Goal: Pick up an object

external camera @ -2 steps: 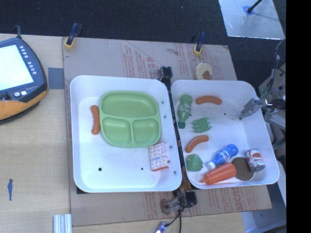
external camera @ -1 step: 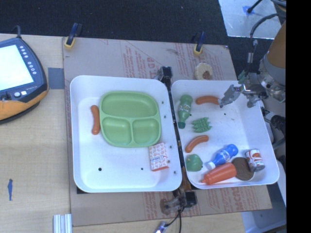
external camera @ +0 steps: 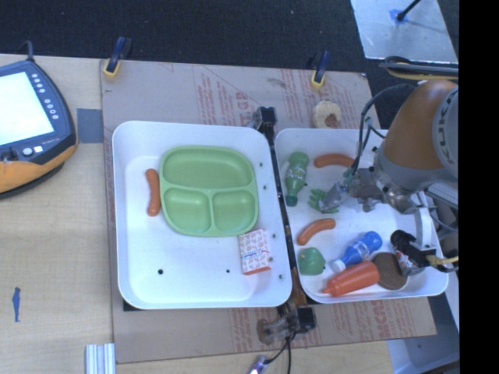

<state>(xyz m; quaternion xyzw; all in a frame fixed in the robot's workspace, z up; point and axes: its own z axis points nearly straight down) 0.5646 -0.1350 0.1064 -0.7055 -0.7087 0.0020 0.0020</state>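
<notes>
Arm: the grey arm [external camera: 417, 135] with its orange band reaches in from the right, over the right bin [external camera: 437, 287].
Gripper: the gripper [external camera: 340, 196] sits low in the right bin, its tip at a small dark green toy [external camera: 320, 202]; whether it is open, closed or gripping cannot be made out.
Right bin: a green bottle [external camera: 295, 176] lies left of the gripper, an orange sausage [external camera: 334, 160] above it, another sausage [external camera: 315, 229] below. Nearer the front lie a green pepper [external camera: 310, 261], a blue bottle [external camera: 359, 250], an orange carrot [external camera: 352, 280] and a brown disc [external camera: 389, 271].
Left bin: the left bin [external camera: 132, 209] holds a green divided plate [external camera: 209, 190], a sausage [external camera: 153, 192] just left of it, and a small printed packet [external camera: 255, 252] at the plate's lower right corner.
Bench: a tablet [external camera: 27, 123] rests at far left.
</notes>
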